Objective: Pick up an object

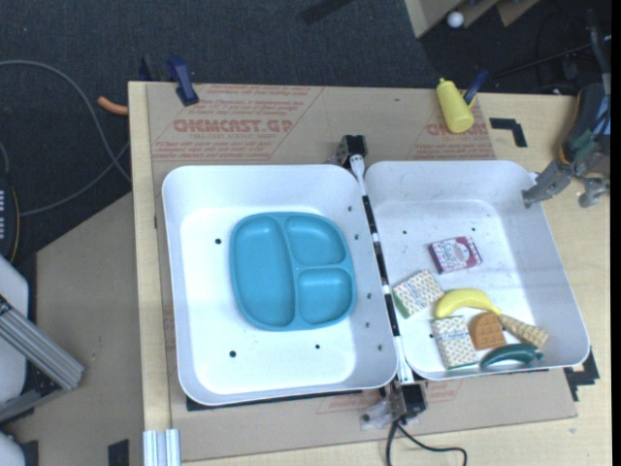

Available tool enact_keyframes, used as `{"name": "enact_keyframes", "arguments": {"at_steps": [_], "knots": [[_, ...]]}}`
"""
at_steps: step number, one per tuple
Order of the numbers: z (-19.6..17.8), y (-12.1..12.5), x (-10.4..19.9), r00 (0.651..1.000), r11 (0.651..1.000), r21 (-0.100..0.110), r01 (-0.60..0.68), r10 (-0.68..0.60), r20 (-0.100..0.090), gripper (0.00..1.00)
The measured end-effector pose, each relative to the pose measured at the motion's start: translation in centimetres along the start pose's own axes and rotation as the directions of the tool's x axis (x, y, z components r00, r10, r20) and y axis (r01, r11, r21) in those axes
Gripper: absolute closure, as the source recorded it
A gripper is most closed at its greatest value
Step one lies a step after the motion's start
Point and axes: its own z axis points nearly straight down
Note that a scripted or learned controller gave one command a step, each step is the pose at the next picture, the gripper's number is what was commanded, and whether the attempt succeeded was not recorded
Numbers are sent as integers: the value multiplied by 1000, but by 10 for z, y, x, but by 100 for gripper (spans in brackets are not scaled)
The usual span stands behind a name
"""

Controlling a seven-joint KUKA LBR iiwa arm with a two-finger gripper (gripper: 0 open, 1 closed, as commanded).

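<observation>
The banana (464, 302) lies untouched among the right bin's (553, 260) clutter, pincer (568, 184) hovering at the rim, spread wide, nothing grasped yet.

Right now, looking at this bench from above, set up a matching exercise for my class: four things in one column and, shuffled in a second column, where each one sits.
Things
1. blue three-compartment plastic tray
2. yellow plastic banana
3. small red and white packet
4. yellow plastic clamp

Places
A. on the brown board beyond the bins
B. in the right bin, between the red packet and the pile of small items at the near edge
C. in the middle of the left white bin
D. in the right white bin, on open floor above the banana

Pairs: 1-C, 2-B, 3-D, 4-A
</observation>
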Motion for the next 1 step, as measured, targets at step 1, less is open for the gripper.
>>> {"name": "enact_keyframes", "arguments": {"at_steps": [1], "knots": [[148,-10,64,1000,1000,5,1,-1,-3,0]]}}
